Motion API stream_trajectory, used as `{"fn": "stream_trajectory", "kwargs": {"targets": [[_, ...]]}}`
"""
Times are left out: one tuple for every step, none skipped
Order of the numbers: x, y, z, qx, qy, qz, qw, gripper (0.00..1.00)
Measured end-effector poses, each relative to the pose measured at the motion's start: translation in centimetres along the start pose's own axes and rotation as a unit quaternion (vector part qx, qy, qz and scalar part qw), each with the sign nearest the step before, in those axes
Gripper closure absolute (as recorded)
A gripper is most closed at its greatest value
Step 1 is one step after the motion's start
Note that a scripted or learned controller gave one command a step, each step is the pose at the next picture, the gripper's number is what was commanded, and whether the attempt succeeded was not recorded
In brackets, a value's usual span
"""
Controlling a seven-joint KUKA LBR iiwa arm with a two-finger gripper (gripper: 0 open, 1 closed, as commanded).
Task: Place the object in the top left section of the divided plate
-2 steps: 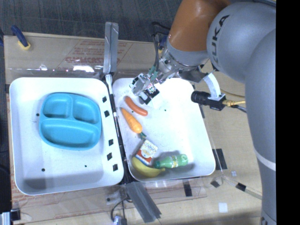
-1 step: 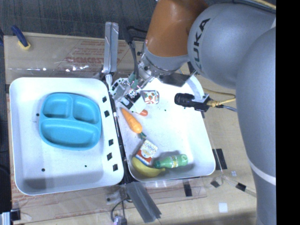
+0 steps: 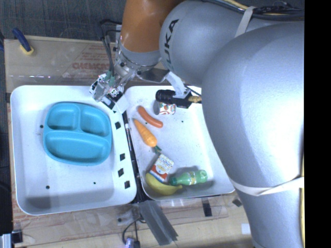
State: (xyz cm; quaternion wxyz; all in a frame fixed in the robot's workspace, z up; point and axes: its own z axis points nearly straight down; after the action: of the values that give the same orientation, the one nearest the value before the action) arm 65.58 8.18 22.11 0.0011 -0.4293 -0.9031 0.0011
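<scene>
A blue divided plate (image 3: 77,148) lies in the left bin (image 3: 31,190), with two small sections at its top and one long section below. Its top left section (image 3: 62,118) holds nothing. My gripper (image 3: 106,90) hangs over the top end of the wall between the two bins, just up and right of the plate's upper right corner. The arm's orange band and grey body fill the space above and to the right. I see no object in the gripper.
The right bin (image 3: 207,154) holds an orange sausage (image 3: 150,117), a carrot (image 3: 145,132), a small can (image 3: 166,109), a carton (image 3: 163,167), a banana (image 3: 160,186) and a green bottle (image 3: 190,178). A blue-handled tool (image 3: 21,40) lies beyond the left bin.
</scene>
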Motion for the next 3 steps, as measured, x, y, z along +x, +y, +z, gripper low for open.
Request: {"fn": "stream_trajectory", "kwargs": {"targets": [[7.32,3.42,-5.22,-0.001,0.000,-0.042,0.9991,1.00],[7.30,3.41,-5.21,-0.001,0.000,-0.042,0.9991,0.00],[7.30,3.41,-5.21,-0.001,0.000,-0.042,0.9991,0.00]]}}
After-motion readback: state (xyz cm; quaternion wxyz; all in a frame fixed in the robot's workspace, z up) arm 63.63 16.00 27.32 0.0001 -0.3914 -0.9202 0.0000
